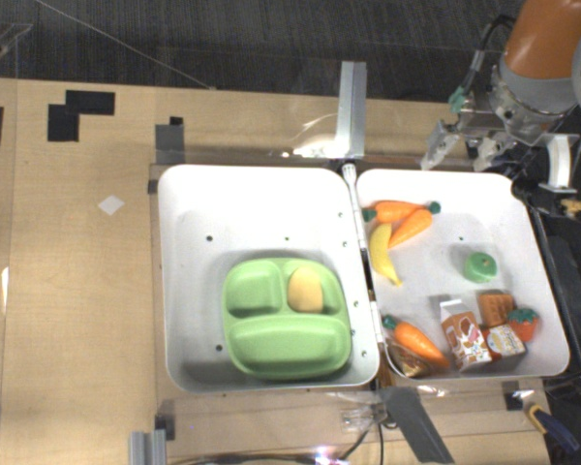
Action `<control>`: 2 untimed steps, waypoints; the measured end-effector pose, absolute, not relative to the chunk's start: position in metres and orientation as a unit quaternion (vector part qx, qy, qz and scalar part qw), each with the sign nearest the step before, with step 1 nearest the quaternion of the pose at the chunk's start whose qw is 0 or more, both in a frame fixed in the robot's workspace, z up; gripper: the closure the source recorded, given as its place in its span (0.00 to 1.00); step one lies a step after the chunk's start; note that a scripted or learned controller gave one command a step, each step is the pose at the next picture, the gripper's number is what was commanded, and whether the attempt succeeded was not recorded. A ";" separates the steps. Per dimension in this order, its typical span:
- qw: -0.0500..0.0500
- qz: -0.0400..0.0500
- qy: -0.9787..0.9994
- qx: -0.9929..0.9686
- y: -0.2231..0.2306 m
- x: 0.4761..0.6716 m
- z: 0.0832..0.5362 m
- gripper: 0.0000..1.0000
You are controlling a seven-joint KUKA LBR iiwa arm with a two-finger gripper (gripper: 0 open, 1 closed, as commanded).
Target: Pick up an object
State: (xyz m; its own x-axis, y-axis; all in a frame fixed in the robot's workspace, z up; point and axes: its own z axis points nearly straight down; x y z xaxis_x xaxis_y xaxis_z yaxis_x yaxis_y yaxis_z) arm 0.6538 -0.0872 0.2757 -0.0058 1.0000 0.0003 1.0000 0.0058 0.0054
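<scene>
Hovering above right bin's (537, 289) far edge, gripper (460, 153) spread, grasping nothing.

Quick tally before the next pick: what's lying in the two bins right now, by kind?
Carrots: 3
Banana: 1
Green round piece: 1
Small cartons: 3
Red piece with green top: 1
Green divided tray: 1
Yellow rounded piece in the tray: 1
Total: 11

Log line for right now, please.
gripper: above right bin back rim | holding: nothing seen | carrots, banana: untouched
</scene>
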 end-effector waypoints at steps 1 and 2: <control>0.002 0.001 0.674 0.739 -0.139 0.634 0.184 0.00; -0.001 -0.002 0.728 0.685 -0.118 0.657 0.099 0.00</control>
